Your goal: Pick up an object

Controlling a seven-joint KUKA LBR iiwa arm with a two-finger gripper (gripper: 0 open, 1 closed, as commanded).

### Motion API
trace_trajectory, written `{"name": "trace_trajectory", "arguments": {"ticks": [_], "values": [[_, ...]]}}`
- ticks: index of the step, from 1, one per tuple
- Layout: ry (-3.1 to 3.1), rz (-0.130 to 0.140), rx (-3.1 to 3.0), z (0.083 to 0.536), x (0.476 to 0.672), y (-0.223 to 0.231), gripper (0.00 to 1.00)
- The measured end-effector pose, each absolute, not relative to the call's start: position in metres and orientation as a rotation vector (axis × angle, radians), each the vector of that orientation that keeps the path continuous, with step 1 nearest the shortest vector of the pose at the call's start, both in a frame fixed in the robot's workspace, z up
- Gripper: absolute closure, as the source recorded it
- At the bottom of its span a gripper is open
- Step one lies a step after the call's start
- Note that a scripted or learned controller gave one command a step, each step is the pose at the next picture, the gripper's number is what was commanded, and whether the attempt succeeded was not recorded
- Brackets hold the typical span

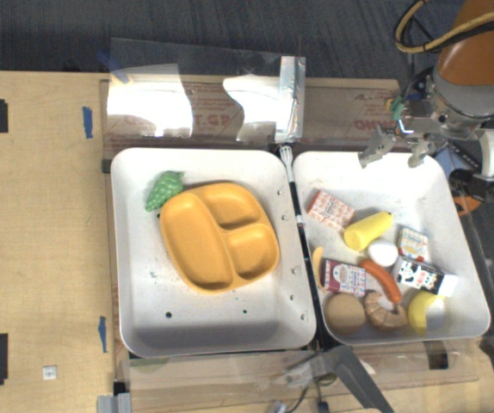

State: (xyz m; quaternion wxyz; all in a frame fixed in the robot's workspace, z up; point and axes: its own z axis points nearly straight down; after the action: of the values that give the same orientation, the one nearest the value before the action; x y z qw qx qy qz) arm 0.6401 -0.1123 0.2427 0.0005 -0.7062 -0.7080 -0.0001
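Arm: grey w/ orange band (479, 58), enters from upper right of camera view, wrist above the far edge of the right bin.
Pincer (396, 151): released; two fingers spread apart, tips pointing down over the far rim of the right bin, nothing between them. Not touching any item.
Right bin (462, 222): white, shallow; holds all small items, clustered in its near half, well apart from the pincer.
Items, right bin: red/white carton (330, 209) at far left of cluster; yellow oblong piece (368, 229) just beside it; white egg-like ball (383, 254) touching the yellow piece; small white/red box (413, 243) to its right; black/white cow-print carton (419, 278); orange-red sausage shape (383, 280) running diag. betw. cartons; dark red carton (343, 276); brown round item (346, 312) and brown croissant-like item (387, 317) at near edge; yellow lemon shape (418, 311) near right corner.
Left bin (135, 256): white; holds orange divided plate (219, 235), three compartments, lying flat approx. centre; green grape bunch (163, 189) touching the plate's far-left rim.
Bench (32, 231): light wood-tone surface, black tape marks at left edge, blue tape bits nr. the left bin.
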Motion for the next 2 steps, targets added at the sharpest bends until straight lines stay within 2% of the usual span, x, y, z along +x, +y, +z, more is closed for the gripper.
{"name": "trace_trajectory", "arguments": {"ticks": [1, 2], "values": [[-1.811, 0.003, -2.562, 0.229, 0.636, -0.048, 0.0], [-1.465, 0.006, -2.773, 0.219, 0.519, -0.039, 0.0]]}}
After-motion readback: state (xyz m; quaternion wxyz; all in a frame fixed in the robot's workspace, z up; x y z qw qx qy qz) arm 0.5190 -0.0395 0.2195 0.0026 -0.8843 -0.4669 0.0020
